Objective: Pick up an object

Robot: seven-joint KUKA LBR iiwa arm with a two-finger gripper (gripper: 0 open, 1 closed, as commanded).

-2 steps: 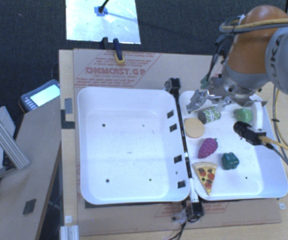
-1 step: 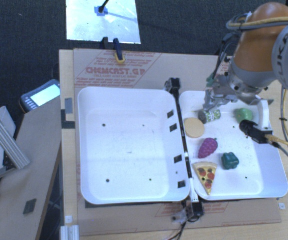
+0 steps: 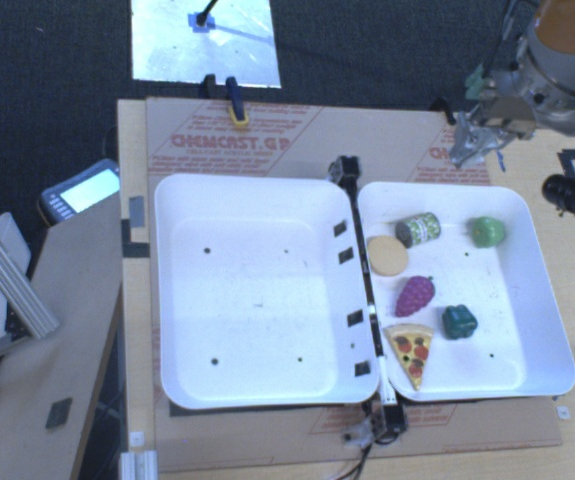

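Right bin (image 3: 542, 298): can (image 3: 418, 230), green lump (image 3: 487, 232), tan disc (image 3: 387, 256), purple grapes (image 3: 415, 293), dark green pepper (image 3: 458, 321), pizza slice (image 3: 411, 352).
Gripper (image 3: 470, 150): above the bin's far rim, apart from all toys; grip state unclear.

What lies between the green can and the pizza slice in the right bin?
In the camera view, the purple grapes lie between the can and the pizza slice.
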